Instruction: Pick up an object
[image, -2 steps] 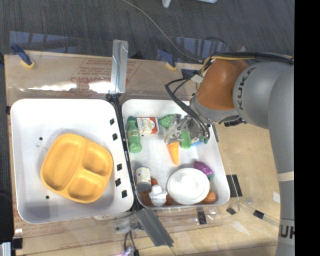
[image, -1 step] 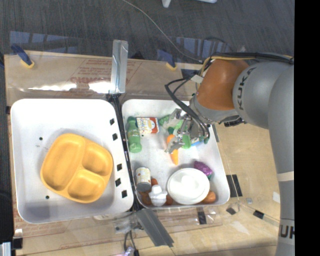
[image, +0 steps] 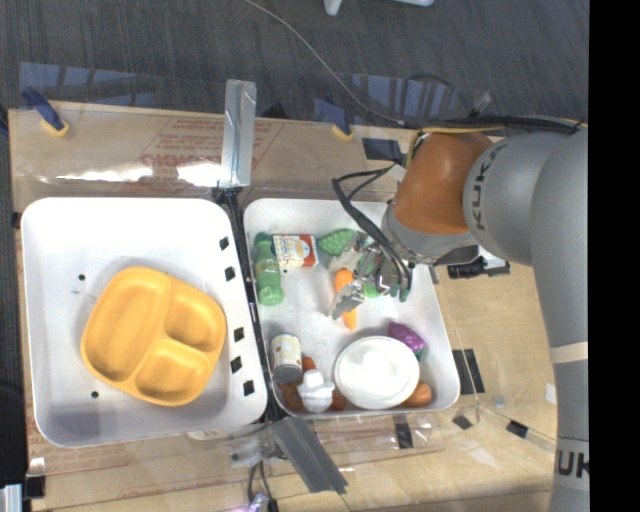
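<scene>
My gripper (image: 364, 283) hangs low over the middle of the right bin (image: 440, 330), under the orange wrist band. Right below it lies an orange carrot (image: 346, 284), partly covered by the gripper, with a small green piece (image: 377, 291) beside it. The view does not show whether the carrot is held. A green leafy toy (image: 338, 242) lies just behind the gripper. A purple item (image: 406, 338) sits to its front right.
Also in the right bin are a green bottle (image: 266, 273), a red-and-white packet (image: 294, 250), a small can (image: 286, 353), a white bottle (image: 315, 390) and a white bowl (image: 377, 372). The left bin (image: 50, 240) holds a yellow divided plate (image: 153, 333).
</scene>
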